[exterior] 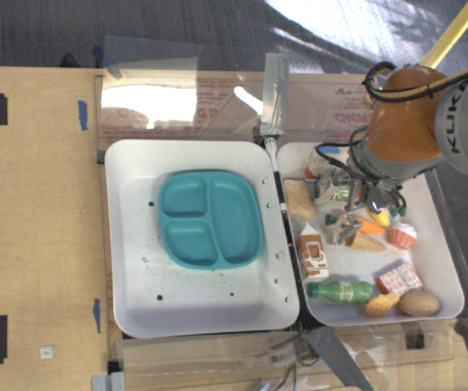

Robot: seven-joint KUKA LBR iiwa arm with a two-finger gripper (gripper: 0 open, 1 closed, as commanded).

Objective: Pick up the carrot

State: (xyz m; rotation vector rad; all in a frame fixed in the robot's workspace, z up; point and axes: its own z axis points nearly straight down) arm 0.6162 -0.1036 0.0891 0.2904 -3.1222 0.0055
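Carrot (371, 227) lies in the right bin (445, 251), just beside the gripper (349, 223) poised low among the toys; whether its fingers are open cannot be told.

Tray (212, 218) in L bin (128, 177); bottle (341, 291) in R bin (449, 279).

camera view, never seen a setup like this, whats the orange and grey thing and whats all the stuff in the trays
The orange and grey thing is a robot arm reaching in from the right. Its gripper hangs low over the right bin. The one camera looks down at a slant. The left bin holds a teal divided plate. The right bin holds toy food: a green bottle, a small carton, an ice-cream cone, a cupcake, a potato. An orange piece by the gripper may be the carrot. I see nothing clearly held.
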